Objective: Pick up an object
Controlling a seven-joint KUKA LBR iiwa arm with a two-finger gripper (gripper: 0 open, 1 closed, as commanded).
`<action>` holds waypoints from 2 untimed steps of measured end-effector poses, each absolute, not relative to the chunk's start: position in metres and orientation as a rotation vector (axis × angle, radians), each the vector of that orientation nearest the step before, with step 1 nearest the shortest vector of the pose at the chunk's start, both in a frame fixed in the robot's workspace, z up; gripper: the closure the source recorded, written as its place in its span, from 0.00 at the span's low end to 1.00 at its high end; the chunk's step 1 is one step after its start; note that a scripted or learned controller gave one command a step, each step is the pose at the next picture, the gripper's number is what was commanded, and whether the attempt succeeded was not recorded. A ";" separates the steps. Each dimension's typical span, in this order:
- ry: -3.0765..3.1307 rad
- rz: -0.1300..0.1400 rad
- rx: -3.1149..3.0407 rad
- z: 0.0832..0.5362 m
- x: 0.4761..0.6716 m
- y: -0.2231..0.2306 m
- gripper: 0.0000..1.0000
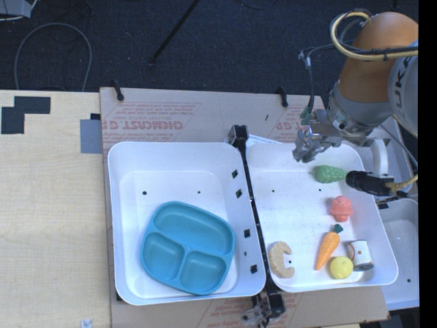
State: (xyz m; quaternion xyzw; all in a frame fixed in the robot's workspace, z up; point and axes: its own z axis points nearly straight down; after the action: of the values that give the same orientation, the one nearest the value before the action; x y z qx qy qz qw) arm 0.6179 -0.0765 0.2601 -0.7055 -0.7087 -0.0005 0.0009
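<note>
A pale wooden surface (48, 210) is carrying two white bins; the left bin (123, 183) is holding a blue divided plate (186, 247), the right bin (287, 183) toy food. The tool (308, 149) is hovering there, grip unclear.

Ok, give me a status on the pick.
Done: nothing lifted yet. The green toy, pink toy, carrot, lemon, cashew and small can all lie in the right bin. In hand: the gripper sits over that bin's far edge, just left of the green toy. Left: descend, grasp, lift.
</note>
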 end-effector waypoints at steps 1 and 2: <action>-2.224 0.001 -2.213 0.258 0.620 -0.018 1.00; -2.225 0.000 -2.215 0.257 0.629 0.034 1.00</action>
State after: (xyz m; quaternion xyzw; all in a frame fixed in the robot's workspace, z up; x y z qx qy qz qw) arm 0.6285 0.0337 0.2572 -0.7056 -0.7087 0.0001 0.0012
